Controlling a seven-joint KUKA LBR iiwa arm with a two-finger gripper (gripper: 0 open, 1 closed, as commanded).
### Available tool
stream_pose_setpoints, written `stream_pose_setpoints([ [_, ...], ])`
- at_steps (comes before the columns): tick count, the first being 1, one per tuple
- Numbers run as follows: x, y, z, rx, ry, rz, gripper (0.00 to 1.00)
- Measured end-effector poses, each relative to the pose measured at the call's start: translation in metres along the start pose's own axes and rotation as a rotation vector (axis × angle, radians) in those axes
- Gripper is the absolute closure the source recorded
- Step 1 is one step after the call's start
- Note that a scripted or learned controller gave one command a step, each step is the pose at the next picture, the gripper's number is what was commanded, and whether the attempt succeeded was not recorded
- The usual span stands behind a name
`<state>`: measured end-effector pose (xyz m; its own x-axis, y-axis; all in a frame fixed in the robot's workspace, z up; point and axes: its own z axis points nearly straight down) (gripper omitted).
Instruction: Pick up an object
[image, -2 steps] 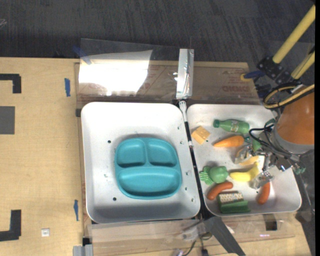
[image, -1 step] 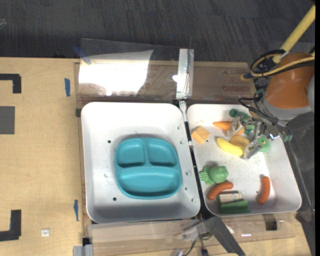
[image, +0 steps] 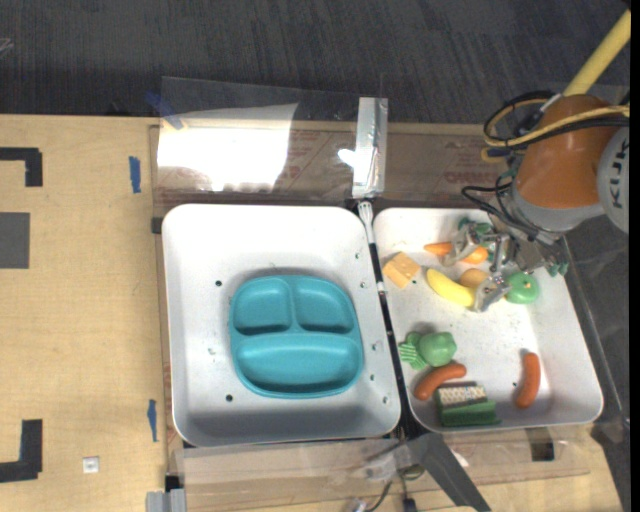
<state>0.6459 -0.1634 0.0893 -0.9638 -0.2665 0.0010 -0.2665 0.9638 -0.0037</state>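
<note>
The hand (image: 493, 272) hovered low over crowded toys; finger state indeterminate. The banana (image: 450, 289) and carrot (image: 441, 249) just beside it risked a glancing, failed grasp.

Right bin (image: 585, 385) crowded (toys close together); teal tray (image: 295, 335) fills left bin (image: 190, 300).

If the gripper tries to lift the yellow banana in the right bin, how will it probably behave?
The banana looks like smooth moulded plastic, so probably light and stiff. Its curved, rounded shape may slip or pivot between fingers. The gripper works close beside it among crowded toys, so a push could nudge neighbours.
</note>
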Motion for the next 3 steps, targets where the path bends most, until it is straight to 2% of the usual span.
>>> stream_pose_setpoints([
  [1,-0.017,0.044,-0.002,0.002,0.011,0.094,0.0],
  [2,0.04,0.083,-0.001,-0.001,-0.012,0.158,0.0],
  [3,0.028,0.049,-0.001,0.001,-0.016,-0.018,0.0],
])
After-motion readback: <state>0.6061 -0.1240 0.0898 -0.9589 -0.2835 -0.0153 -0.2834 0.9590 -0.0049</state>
